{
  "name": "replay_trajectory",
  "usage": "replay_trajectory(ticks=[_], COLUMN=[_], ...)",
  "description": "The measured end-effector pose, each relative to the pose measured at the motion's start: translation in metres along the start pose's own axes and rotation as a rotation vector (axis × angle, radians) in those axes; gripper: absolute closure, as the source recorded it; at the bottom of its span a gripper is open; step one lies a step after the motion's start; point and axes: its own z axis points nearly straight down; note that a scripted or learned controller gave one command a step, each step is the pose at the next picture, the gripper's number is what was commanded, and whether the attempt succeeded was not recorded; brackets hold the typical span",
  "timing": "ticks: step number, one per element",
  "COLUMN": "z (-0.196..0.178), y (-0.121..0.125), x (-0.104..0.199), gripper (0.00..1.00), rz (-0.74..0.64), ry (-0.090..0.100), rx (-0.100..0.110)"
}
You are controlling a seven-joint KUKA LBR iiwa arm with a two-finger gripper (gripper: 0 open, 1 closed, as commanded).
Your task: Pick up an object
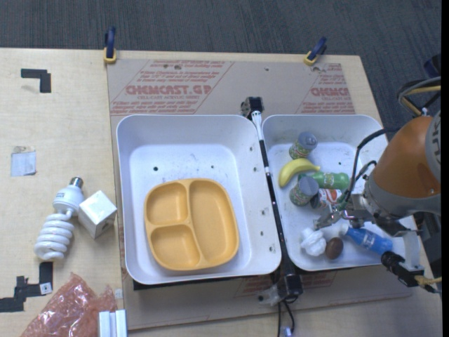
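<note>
banana [297, 170] lying roughly left-right in right bin [365, 126], curve bowed upward, end effector [335, 217] just below it, grip state unclear

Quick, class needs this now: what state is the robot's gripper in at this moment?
Gripper: low in the right bin among the objects; whether it is open, closed or holding anything cannot be told.

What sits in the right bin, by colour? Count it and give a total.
Yellow banana: 1
Green bottle: 1
Blue tube: 1
White lump: 1
Brown lump: 1
Greyish jars: 2
Total: 7 clearly seen; more may be hidden.
</note>
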Motion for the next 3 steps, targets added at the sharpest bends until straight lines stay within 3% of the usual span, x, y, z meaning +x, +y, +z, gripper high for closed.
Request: replay_trajectory(ticks=[1, 2, 3], z=[0.0, -0.01, -0.1], y=[-0.006, -0.004, 0.021], x=[0.048, 0.047, 0.115], gripper=[0.0, 1.0, 1.0], rz=[0.0, 0.002, -0.002], ry=[0.0, 0.0, 0.0], rx=[0.0, -0.003, -0.002])
